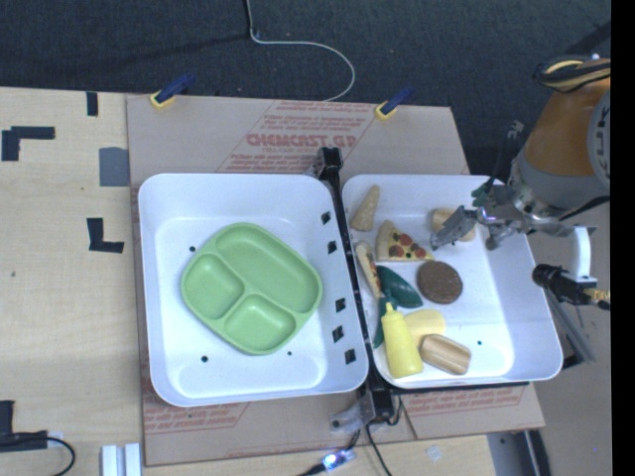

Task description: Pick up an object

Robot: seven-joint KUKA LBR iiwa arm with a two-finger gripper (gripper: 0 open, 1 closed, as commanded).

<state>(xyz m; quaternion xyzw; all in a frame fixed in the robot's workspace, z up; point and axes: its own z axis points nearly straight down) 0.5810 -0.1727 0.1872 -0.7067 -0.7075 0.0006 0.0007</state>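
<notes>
The grey arm's jaws stand apart, holding nothing, above the right white bin near its far edge, beside the pizza-slice toy. The round brown cookie lies just beneath. The left bin's green divided plate leaves bare floor around it.

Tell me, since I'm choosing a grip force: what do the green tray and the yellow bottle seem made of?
The green tray looks like molded plastic, matte with a soft sheen, judging by its rounded, seamless compartments. The yellow bottle also looks plastic, smooth and uniformly colored like toy food; whether it is hard or squeezable cannot be told.
</notes>
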